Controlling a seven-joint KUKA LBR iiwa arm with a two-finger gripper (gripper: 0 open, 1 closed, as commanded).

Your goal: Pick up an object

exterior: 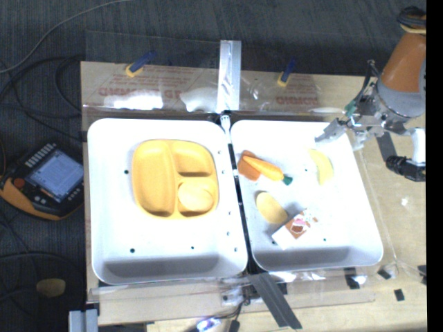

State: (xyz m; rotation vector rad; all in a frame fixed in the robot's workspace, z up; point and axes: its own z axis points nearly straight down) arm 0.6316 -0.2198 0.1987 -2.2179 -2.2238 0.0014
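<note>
Dark carpet all round, wooden bench (394,254) in the middle, two white bins side by side. Left bin (111,247) taken up by a yellow divided tray (173,177). Right bin (346,234) loaded with the pickable stuff: carrot (260,168), pale banana piece (320,167), potato-ish lump (271,208), small carton (295,228), all loose and well spaced, probably for easy grabs. Gripper (333,133) hanging over the right bin's far corner near the banana piece, touching nothing, gripping nothing; how wide it's spread, can't tell
</note>
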